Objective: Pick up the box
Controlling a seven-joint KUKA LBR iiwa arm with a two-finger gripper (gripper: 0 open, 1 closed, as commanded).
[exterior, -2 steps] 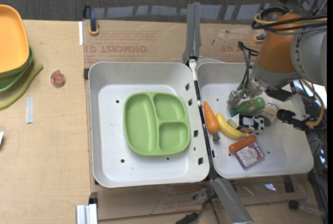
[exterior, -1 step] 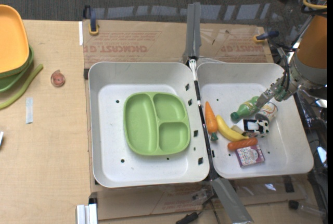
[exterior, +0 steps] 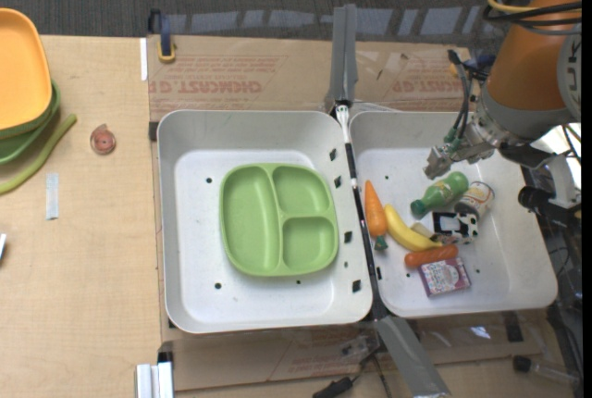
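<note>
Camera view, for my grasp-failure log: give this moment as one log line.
gripper: above right bin, over green bottle | box: flat near front wall, untouched | left bin: green divided plate

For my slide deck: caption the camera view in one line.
Gripper hovers above a green bottle in the right bin; the box lies near its front edge.

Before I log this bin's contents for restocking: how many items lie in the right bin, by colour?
Orange: 1, carrot
Yellow: 1, banana
Green: 1, bottle
Red: 1, sausage-like piece
Pink: 1, box
Black-and-white: 1, cow-patterned item
White: 1, can
Total: 7
</note>
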